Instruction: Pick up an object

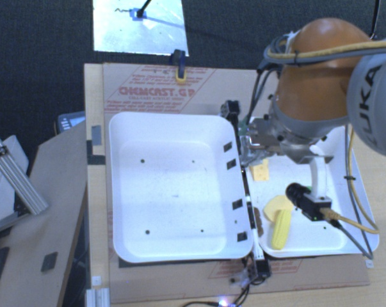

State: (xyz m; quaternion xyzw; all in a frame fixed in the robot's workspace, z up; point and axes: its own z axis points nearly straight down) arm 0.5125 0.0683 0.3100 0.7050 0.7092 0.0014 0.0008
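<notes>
Camera view: the grey arm with its orange band (321, 69) is seen reaching in from three o'clock, over the right shallow white plastic bin (321, 242). The two-finger gripper (260, 147) is placed low at the bin's ten o'clock corner; how it stands cannot be told, and nothing is seen held. A yellow plastic corn cob (281, 229) lies at the bin's seven o'clock, touching a yellow rounded piece (276, 205). A small pale yellow block (260, 171) lies just below the gripper. The pick is judged not yet accomplished; grasp and lift remain.
</notes>
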